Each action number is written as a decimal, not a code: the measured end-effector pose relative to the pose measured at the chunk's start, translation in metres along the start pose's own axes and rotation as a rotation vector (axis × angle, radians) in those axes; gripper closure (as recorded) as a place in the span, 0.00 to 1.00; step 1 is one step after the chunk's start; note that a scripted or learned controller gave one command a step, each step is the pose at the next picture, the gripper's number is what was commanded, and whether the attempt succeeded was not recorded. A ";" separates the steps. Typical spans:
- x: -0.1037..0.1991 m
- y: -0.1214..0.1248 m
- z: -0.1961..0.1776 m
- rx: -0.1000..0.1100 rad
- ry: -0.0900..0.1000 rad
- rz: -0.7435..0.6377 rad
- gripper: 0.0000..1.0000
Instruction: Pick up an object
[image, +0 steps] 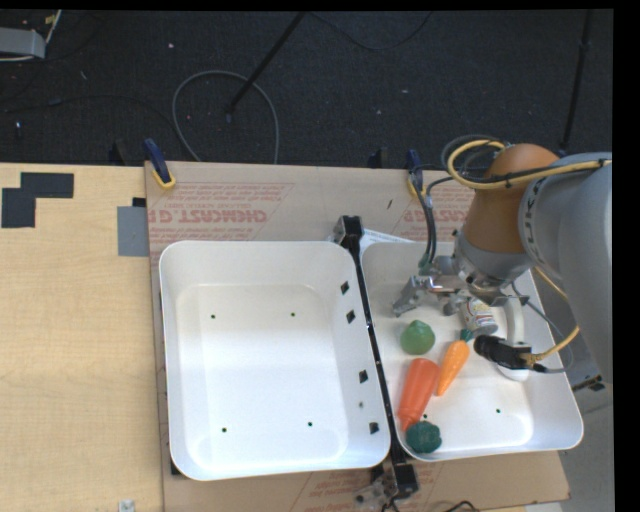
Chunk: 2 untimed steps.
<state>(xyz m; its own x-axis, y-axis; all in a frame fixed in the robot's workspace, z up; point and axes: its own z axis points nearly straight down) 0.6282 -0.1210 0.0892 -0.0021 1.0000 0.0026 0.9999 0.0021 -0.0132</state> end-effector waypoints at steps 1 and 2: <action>-0.056 0.037 0.002 -0.012 -0.004 0.004 0.00; 0.000 0.007 0.002 -0.012 -0.001 -0.001 0.00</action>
